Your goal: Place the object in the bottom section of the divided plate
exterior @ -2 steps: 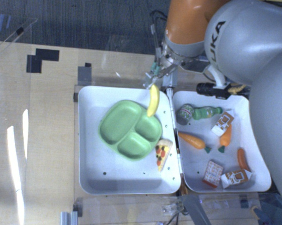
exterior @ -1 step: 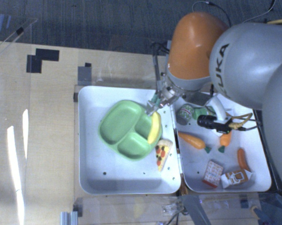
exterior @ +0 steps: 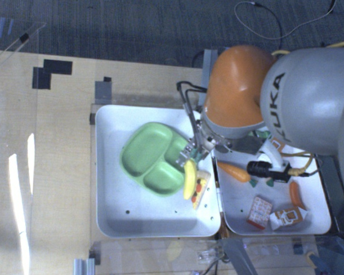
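1. At the far left you see the pale wooden desk (exterior: 46, 186), with black tape marks (exterior: 50, 70) near its upper edge.
2. Next comes the left bin (exterior: 100, 177), shallow and white.
3. In the upper middle of that bin lies the green divided plate (exterior: 145, 143). It has a large section on the left, a smaller one at the upper right and one at the bottom nearest you, and you can see nothing lying in any of them.
4. The banana (exterior: 190, 177) lies just beside the plate's right rim, running top to bottom in the view. It is next to the bottom section, not in it. You cannot tell whether it touches the rim.
5. Against the banana's right side sits a small packet (exterior: 200, 188) with red and orange marks, close to the bin's right wall.
6. The gripper (exterior: 189, 153) hangs over the plate's right edge, directly above the banana's top end. You cannot tell whether it is open or closed, or whether it has hold of the banana.
7. The arm (exterior: 309, 94) reaches in from the right, and its orange band (exterior: 236, 85) covers the gap between the bins.
8. In the right bin (exterior: 321, 227) you find a carrot (exterior: 234, 172) at the left, a patterned box (exterior: 260, 211) below it, a carton (exterior: 287, 217) just beside the box, and a reddish sausage-shaped piece (exterior: 295, 193) above the carton.
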You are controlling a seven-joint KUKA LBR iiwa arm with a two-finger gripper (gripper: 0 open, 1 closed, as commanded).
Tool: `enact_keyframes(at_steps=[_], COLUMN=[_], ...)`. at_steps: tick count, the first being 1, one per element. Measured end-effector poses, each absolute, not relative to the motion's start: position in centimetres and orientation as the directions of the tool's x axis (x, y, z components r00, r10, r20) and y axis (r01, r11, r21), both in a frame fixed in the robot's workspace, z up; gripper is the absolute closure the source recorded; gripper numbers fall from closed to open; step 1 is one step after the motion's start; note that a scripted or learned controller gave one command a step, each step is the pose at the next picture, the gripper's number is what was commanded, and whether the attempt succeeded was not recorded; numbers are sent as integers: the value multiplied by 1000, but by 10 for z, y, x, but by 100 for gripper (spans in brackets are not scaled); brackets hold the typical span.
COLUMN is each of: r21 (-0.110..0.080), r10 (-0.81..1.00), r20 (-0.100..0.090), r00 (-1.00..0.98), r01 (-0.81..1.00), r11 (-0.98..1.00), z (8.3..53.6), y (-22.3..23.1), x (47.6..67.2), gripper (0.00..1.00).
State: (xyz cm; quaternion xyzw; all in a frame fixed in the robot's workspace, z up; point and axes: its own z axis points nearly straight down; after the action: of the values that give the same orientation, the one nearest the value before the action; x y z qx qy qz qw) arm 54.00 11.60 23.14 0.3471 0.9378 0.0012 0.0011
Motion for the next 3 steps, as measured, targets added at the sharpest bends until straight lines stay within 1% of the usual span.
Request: enact_keyframes(at_steps=[1, 2, 3], r21=[3, 4, 4], r10=[669, 610, 508], r20=[-1, -3, -2], r00=[-744, -792, -862], r01=[669, 610, 508], r11=[744, 792, 862], z=[183, 200, 206], y=[104, 47, 108], x=[535, 500, 541], gripper=[100, 100, 100])
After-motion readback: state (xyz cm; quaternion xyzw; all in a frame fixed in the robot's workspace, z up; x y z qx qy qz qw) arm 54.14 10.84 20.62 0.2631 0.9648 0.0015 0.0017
